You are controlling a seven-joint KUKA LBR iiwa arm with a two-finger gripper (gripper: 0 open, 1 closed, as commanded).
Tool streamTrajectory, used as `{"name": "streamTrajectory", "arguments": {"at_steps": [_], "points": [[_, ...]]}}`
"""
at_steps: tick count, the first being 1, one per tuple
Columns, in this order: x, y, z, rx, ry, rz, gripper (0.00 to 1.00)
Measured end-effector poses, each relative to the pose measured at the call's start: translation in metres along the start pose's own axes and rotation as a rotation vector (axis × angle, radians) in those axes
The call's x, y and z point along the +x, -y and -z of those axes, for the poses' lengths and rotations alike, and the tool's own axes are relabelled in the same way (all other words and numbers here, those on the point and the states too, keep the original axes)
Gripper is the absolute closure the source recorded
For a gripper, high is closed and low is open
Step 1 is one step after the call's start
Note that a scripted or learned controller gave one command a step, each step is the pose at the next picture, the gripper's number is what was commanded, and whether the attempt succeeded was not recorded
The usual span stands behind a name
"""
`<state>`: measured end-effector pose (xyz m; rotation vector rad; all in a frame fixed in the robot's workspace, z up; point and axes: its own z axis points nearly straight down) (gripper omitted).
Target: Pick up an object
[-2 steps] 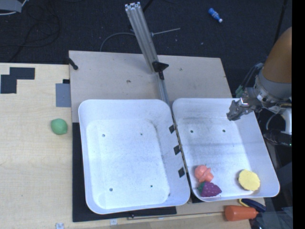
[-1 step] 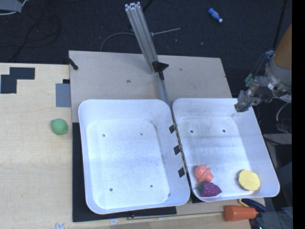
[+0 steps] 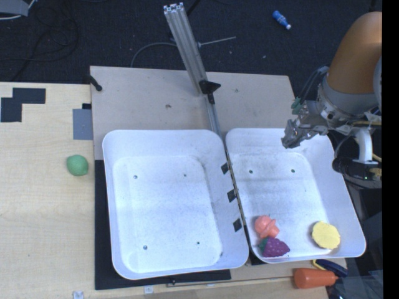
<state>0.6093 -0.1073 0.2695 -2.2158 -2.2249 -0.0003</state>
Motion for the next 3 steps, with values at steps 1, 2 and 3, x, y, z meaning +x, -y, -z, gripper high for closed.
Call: {"name": "streamTrajectory", "arguments": {"at_steps": [1, 2, 3], "points": [[0.054, -0.009, 0.001, -0.001, 0.001, -0.001, 1.00], [0.113, -0.013, -0.002, -0.001, 0.001, -0.001, 1.00], [0.154, -0.015, -0.018, 0.001, 0.001, -0.002, 1.00]]}}
